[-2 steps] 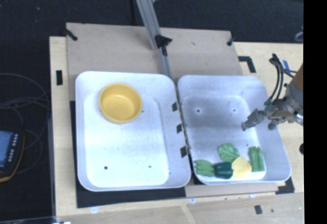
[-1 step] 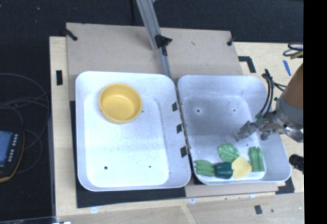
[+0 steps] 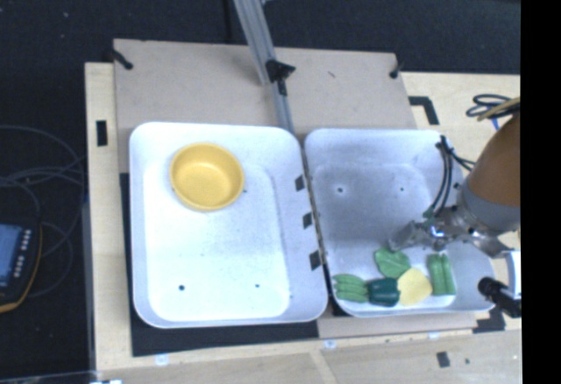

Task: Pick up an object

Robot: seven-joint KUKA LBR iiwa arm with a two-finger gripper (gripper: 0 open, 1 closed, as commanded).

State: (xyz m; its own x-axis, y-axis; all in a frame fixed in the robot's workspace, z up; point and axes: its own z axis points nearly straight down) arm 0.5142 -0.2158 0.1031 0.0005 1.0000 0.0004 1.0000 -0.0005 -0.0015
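The objects to pick from lie clustered in the lower right of the frame, in the near corner of the right bin (image 3: 368, 163): a leaf-green piece (image 3: 392, 262), a yellow lump (image 3: 415, 288), a green stick (image 3: 440, 275), a dark teal block (image 3: 382, 291) and another green piece (image 3: 350, 287). The gripper (image 3: 425, 233) hovers just above and beside the leaf-green piece, reaching in from the right edge; how its jaws stand I cannot tell (too blurred). Nothing appears held. Packed so tightly, the pieces may be awkward to separate. Further out, a yellow bowl (image 3: 207, 175) sits alone at the upper left of the left bin (image 3: 219, 286), both bins resting on the desk (image 3: 351, 84).
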